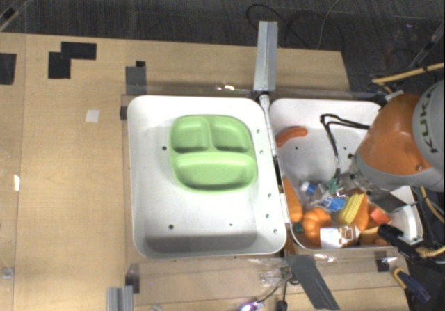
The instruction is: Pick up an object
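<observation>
From above, two white bins sit side by side on the wooden bench. The left bin (149, 184) holds a green divided plate (212, 152), lying flat near the bin's middle with its two small compartments toward the far side and its single large compartment toward the near side.

The right bin (313, 111) carries the clutter. A small orange-red sausage-shaped piece (291, 135) lies alone near the far left of this bin, its long axis running left to right with the right end tipped slightly farther away. At the near side, toys are heaped together: an orange rounded object (316, 221) near the bin's front edge, a yellow piece (354, 209) standing tilted just right of it, a blue and white item (327, 195) beside them, and a white packet with dark print (341, 236) at the very front. The print is too small to read.

The arm's orange band (393, 139) hangs over the right side of this bin, and the gripper (342, 183) reaches down at the heap's far edge. Whether it is wide, narrow or holding anything cannot be told here.
</observation>
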`<state>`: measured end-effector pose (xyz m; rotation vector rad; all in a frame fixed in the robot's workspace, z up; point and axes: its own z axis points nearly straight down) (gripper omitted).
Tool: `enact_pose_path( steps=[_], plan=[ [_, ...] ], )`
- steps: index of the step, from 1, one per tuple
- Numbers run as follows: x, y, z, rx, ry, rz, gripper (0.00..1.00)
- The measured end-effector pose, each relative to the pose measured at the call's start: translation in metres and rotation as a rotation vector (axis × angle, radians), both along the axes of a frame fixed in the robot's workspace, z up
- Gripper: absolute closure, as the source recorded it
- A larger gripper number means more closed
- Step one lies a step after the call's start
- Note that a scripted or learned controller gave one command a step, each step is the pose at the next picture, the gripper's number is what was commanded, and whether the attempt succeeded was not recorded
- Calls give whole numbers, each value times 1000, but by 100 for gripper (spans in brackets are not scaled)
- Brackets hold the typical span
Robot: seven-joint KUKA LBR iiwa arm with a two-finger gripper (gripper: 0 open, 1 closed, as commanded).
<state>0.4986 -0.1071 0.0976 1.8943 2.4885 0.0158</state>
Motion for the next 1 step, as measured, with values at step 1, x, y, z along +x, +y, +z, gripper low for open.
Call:
enact_pose_path(
  steps=[1],
  plan=[
    [90, 51, 95, 0, 15, -71, 100]
  ],
)
